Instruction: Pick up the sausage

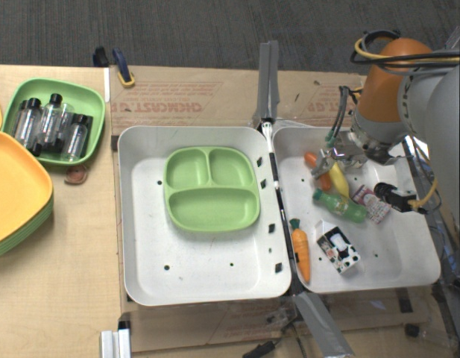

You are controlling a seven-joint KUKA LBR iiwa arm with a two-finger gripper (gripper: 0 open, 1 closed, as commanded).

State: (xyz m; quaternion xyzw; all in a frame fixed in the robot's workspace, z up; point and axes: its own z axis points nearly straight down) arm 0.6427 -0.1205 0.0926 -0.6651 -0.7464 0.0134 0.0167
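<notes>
Cardboard lines the bench under two white bins; the left bin (pixel 140 274) bears a green divided plate (pixel 211 187), and the right bin (pixel 408 267) bears the clutter. At that bin's back edge the gripper (pixel 335 155) hangs low over the pile, and I cannot tell how its pincer stands or whether it has anything, so the pick looks unfinished. What may be the sausage (pixel 311 159) lies just left of it, against a yellow piece (pixel 338 179), with a green bottle (pixel 341 206) crowding in front.
</notes>
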